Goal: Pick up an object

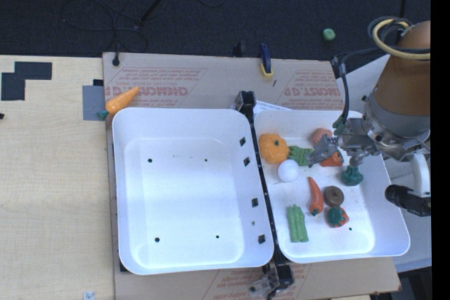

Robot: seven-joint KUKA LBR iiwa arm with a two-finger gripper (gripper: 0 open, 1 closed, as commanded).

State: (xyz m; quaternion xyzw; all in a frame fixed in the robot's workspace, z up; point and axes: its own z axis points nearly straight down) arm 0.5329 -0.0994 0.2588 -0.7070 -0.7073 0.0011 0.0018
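An orange carrot [121, 100] lies on the worktop [49, 186] beside the left bin [183, 193]. In the right bin [365, 246] sit a small pumpkin [273, 148], a white ball [287, 170], green beans [297, 223], a red chili [316, 195], a brown ring [333, 195] and a strawberry-like piece [337, 217]. The jaws [329, 151] hang over the bin's upper middle; whether they are spread or pressed together, I cannot tell.
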